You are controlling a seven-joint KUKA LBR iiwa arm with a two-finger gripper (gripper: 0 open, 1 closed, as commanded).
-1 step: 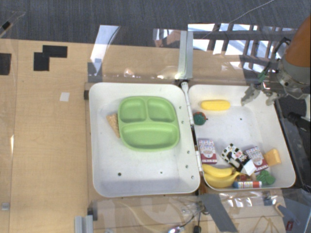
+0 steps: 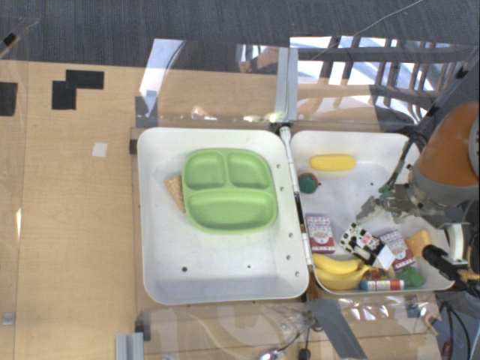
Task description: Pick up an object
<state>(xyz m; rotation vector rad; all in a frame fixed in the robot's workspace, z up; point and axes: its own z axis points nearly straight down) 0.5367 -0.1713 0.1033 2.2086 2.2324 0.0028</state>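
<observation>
The right bin (image 2: 390, 142) holds a yellow oblong object (image 2: 332, 163) at the back. A red and green strawberry-like toy (image 2: 307, 184) lies by the divider, with a small red and white box (image 2: 320, 232) nearer the front. A banana (image 2: 341, 270) lies at the front beside a black and white patterned box (image 2: 360, 240). My gripper (image 2: 377, 203) hangs over the middle right of this bin, just above and right of the patterned box, with nothing seen in its grip.
A green divided plate (image 2: 227, 190) and a tan waffle-like piece (image 2: 175, 192) lie in the left bin (image 2: 217, 283). At the right bin's front right are a red and white packet (image 2: 399, 249), a marker (image 2: 386, 284), a green item (image 2: 412, 278) and an orange block (image 2: 418, 240).
</observation>
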